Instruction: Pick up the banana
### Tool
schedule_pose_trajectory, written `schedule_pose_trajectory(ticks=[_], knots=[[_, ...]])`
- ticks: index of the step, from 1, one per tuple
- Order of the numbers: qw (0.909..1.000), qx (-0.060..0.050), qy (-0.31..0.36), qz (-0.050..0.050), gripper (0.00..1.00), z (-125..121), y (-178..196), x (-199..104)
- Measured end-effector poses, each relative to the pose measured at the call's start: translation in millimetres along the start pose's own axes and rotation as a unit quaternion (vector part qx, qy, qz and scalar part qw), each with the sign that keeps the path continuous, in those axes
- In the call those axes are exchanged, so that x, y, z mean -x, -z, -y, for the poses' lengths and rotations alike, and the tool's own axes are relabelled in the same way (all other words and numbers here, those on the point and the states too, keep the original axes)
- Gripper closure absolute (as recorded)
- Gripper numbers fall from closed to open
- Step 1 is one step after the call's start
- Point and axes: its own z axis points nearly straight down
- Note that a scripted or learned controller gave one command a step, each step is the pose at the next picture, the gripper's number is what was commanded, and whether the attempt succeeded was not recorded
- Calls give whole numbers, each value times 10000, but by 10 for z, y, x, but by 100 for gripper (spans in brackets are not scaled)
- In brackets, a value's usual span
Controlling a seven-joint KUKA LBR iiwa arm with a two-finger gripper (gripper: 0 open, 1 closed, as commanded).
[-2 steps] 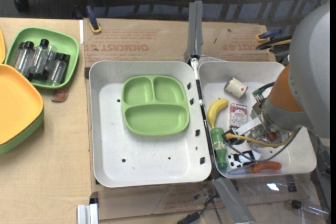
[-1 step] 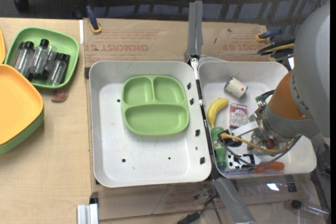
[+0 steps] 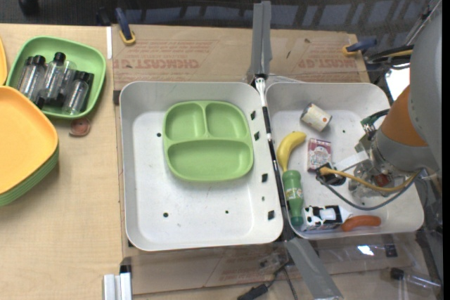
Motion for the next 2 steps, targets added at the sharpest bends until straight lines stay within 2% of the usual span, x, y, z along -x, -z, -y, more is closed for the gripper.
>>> schedule_pose_trajectory(ticks=[1, 2], knots=[[10000, -16, -74, 0, 100, -508, -2, -231], [9998, -159, 100, -4, 100, -704, -15, -531]])
